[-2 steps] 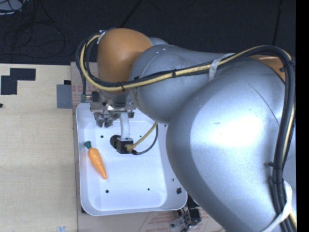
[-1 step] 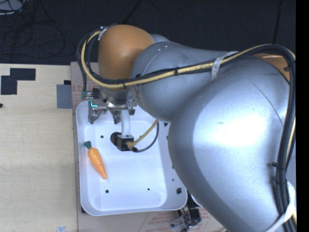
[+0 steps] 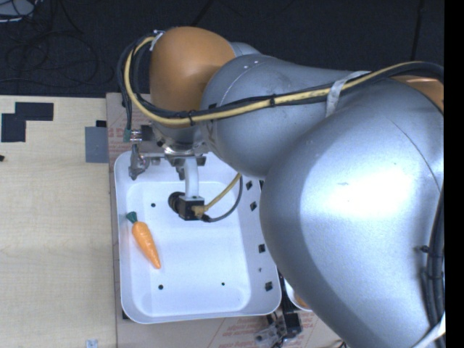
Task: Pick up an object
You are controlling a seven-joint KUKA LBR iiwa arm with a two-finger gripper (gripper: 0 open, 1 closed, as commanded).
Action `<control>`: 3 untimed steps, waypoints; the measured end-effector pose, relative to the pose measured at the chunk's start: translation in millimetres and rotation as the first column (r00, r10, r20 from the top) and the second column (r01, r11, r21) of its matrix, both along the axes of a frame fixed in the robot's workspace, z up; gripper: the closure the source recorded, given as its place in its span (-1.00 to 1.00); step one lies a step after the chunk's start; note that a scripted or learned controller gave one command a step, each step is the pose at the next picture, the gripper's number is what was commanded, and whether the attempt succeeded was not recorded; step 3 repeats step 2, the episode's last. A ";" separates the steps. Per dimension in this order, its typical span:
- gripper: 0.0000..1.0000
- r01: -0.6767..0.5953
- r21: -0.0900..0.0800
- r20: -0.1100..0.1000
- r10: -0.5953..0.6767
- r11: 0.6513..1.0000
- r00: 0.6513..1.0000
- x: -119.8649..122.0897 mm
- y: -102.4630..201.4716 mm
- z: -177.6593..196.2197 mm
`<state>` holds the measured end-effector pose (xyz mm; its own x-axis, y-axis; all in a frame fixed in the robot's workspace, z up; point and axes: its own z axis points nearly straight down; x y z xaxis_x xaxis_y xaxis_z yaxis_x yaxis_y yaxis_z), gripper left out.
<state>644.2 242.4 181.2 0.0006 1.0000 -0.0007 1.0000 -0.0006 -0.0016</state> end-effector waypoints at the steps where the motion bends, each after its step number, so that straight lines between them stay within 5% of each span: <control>1: -1.00 0.001 -0.001 -0.004 -0.001 1.000 1.000 -74.0 -28.6 105.4; 2: -1.00 -0.003 -0.002 -0.006 0.003 1.000 1.000 -80.4 1.5 54.8; 3: -1.00 -0.003 -0.002 -0.006 0.003 1.000 1.000 -80.4 1.5 54.8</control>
